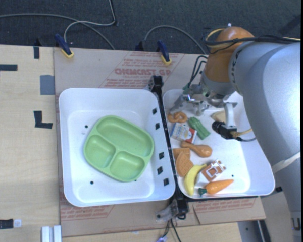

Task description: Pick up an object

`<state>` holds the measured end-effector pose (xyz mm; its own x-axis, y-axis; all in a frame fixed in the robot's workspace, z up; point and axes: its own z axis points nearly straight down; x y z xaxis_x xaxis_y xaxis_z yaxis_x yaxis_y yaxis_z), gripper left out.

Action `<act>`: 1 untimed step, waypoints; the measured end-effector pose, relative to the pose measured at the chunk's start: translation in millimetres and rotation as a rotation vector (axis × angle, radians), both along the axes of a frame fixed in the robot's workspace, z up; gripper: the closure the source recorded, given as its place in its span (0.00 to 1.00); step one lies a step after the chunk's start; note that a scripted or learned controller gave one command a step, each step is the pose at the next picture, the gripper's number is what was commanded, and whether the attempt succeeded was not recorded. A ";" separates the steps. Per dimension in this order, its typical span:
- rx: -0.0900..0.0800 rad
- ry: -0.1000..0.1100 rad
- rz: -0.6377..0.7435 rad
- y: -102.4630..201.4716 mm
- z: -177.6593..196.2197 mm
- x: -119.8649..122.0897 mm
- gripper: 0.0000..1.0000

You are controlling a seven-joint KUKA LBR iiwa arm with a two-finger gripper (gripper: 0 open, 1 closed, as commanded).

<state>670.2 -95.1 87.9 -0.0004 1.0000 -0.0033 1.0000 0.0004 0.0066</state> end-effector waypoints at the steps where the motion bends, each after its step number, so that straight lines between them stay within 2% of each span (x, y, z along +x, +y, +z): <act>1: 0.001 0.005 0.001 -2.3 -2.2 -25.3 0.00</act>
